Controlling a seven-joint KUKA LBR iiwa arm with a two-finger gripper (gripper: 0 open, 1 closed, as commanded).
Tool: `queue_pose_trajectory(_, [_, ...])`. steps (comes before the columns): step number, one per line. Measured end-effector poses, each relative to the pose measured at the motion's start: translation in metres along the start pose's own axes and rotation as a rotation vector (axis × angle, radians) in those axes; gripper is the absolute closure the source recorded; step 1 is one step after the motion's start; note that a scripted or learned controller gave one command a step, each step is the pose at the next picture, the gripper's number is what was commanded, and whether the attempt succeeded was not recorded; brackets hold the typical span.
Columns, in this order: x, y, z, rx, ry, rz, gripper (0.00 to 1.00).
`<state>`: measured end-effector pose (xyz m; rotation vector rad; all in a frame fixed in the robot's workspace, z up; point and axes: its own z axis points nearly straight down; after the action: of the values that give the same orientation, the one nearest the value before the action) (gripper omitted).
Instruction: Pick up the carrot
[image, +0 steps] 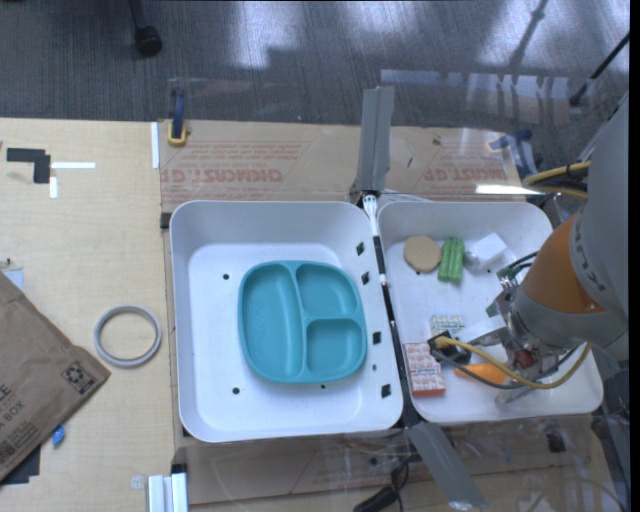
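Camera view, from above the bench: my gripper is low in the right bin, near its front edge, my grey arm with its orange band rising behind it to the right. The carrot lies on the bin floor just to the left of my gripper, close against it; cables cross the spot, so whether my hand is released or clenched I cannot tell, and contact with the carrot is uncertain. Farther left of me sits a red-and-white packet, with a small patterned card just above it. Well beyond my hand, toward the bin's far side, lie a tan round piece, a green item and a white block. Across the divider, the left bin holds a teal divided plate.
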<state>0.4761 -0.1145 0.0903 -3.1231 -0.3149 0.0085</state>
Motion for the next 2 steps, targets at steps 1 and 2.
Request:
queue_pose_trajectory(1, [-0.001, 0.001, -0.008, 0.002, -0.003, 0.002, 1.00])
queue_pose_trajectory(2, [-0.003, 0.017, -0.049, -0.003, 0.002, -0.480, 1.00])
